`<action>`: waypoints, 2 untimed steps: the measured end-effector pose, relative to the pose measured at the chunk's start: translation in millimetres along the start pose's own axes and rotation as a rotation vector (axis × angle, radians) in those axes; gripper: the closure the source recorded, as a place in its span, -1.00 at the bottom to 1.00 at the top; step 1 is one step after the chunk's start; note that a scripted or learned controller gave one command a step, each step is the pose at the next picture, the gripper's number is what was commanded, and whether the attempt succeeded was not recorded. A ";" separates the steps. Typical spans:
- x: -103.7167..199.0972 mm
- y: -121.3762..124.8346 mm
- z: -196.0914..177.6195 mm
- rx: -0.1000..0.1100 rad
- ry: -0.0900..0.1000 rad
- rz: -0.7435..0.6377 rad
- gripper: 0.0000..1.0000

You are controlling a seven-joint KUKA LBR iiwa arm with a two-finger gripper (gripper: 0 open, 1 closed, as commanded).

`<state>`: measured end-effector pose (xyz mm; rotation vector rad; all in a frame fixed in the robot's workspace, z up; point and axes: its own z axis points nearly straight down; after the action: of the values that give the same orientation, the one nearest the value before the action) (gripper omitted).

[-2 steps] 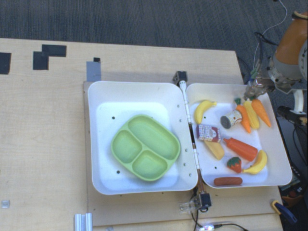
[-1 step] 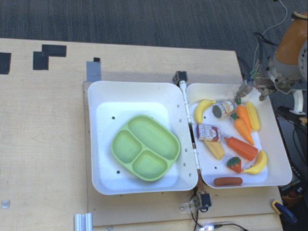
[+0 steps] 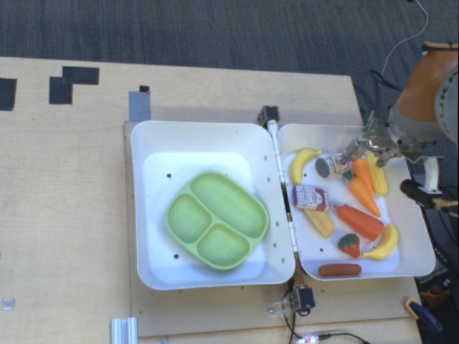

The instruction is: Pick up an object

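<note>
The right bin holds several toy foods. There is a yellow banana, a small grey can, an orange carrot and a red-orange pepper. A purple-and-white packet, a second banana, a red fruit with a green top and a brown sausage lie there too. My gripper hangs over the bin's far right corner, just above the carrot's top. Its fingers stand apart, open, with nothing between them.
The left bin holds a green divided plate. A yellow wedge lies beside the packet and a yellow piece lies against the carrot. The bins' shared rim runs between them. Bare wooden bench lies to the left.
</note>
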<state>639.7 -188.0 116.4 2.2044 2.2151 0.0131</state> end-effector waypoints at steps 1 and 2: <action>1.0 1.4 -10.7 -0.003 0.000 -0.004 1.00; 1.1 1.2 -10.4 -0.002 0.000 -0.004 -1.00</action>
<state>640.7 -186.8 126.9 2.1985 2.2188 0.0158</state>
